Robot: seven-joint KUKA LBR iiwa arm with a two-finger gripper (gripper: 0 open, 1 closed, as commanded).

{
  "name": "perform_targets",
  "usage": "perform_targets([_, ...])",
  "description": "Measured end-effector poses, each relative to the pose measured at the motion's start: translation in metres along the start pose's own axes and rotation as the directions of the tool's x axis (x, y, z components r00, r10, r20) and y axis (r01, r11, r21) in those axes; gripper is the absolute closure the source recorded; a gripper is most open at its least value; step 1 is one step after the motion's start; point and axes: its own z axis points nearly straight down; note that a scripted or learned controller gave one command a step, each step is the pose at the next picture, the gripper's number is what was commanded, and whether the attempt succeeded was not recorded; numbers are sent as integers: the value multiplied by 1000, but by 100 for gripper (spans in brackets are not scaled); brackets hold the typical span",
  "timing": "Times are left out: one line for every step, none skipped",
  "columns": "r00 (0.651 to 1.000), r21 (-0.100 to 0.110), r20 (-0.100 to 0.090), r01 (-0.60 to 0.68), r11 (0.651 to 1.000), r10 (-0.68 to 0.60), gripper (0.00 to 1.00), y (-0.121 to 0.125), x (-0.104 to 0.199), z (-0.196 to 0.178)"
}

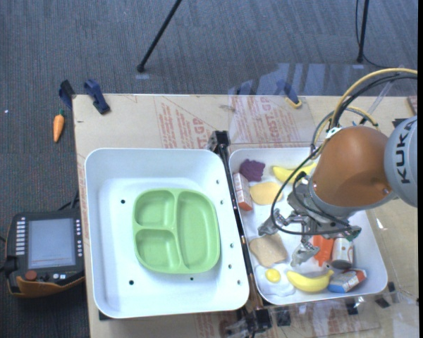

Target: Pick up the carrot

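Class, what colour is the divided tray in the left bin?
The divided tray is light green, seen plainly in the camera view.

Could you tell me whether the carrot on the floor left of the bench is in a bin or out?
Out: the carrot lies on the dark carpet, left of the bench's corner, well clear of the left bin.
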Motion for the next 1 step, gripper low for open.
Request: perform_targets([905, 3, 2, -425, 905, 425, 0, -45, -33, -1])
